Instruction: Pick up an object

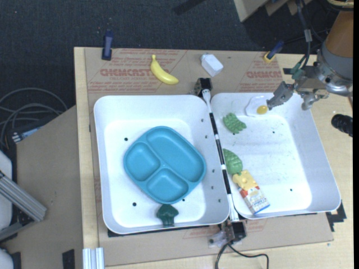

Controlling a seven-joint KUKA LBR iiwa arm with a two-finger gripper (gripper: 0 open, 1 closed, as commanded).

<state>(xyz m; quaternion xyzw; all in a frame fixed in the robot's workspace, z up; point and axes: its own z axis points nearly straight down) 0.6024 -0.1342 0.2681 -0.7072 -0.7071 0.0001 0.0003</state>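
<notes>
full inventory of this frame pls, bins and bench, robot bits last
Left bin: 1, white, left half of bench
Right bin: 1, white, right half
Divided plate: 1, blue, left bin centre
Broccoli toy: 1, dark green, left bin near edge
Leafy toys: 2, green, right bin left side
Fried egg toy: 1, white and yellow, right bin far corner
Carton: 1, yellow, red and white, right bin near left
Banana: 1, yellow, bench behind left bin
Block: 1, white, bench behind bins
Gripper: 1, grey, beside egg

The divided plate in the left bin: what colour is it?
Blue; the divided plate shows in the camera view.
</notes>
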